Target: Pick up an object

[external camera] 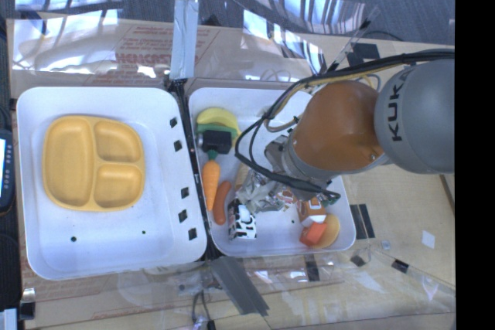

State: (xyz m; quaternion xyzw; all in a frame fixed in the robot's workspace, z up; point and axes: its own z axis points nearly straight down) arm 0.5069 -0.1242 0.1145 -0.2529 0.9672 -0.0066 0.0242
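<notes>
Low, the gripper [259,193] hangs near the carrot [210,183].

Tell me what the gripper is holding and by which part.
Cannot be told: the gripper is low in the right bin among the toys, its tips hidden in clutter.

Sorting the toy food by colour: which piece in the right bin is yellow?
The banana, at the bin's top-left corner above the dark green block. The carrot below is orange.

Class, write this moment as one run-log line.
arm: over right bin | gripper: low among toys | carrot: lying in bin | yellow tray: left bin
</notes>
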